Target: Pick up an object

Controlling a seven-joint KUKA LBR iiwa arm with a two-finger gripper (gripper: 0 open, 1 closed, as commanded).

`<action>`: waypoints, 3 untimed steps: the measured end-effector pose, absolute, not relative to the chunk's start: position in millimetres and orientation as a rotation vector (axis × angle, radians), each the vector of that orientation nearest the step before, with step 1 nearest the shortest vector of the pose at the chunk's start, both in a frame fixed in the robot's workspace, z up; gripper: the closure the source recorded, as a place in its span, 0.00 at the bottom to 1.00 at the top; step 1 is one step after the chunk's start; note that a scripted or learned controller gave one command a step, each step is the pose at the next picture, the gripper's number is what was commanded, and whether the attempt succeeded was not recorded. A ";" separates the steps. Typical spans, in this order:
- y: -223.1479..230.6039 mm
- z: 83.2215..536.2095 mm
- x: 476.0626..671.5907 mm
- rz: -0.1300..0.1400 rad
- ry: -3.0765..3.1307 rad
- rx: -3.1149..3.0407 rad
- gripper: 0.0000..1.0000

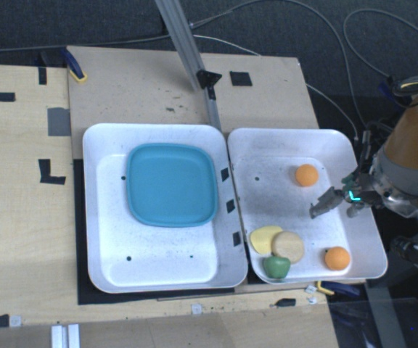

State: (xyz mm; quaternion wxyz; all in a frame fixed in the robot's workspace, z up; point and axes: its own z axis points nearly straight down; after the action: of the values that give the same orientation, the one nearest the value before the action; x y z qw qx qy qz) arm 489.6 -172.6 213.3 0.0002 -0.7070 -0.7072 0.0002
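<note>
The right bin (pixel 267 147) holds several small objects. An orange ball (pixel 306 175) lies toward its back, and a second orange ball (pixel 337 258) sits near the front right corner. At the front, a yellow piece (pixel 263 237), a beige round piece (pixel 289 246) and a green piece (pixel 276 267) are clustered together and touching. My gripper (pixel 334 209) hovers over the right side of this bin, between the two orange balls, and is open. Bare bin floor shows between its dark fingers (pixel 321 204), with nothing held.
The left bin (pixel 104 216) carries a square blue plate (pixel 171 184). A grey metal strut (pixel 187 46) slants down from the top to the gap between the bins. Cables run over the dark floor at the upper right.
</note>
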 end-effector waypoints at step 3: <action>-166.4 98.3 489.5 0.000 -2.222 -2.221 0.00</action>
State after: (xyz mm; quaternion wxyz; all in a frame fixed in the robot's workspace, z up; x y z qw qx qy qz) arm 489.5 -166.4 98.3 0.0001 -0.7069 -0.7073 0.0000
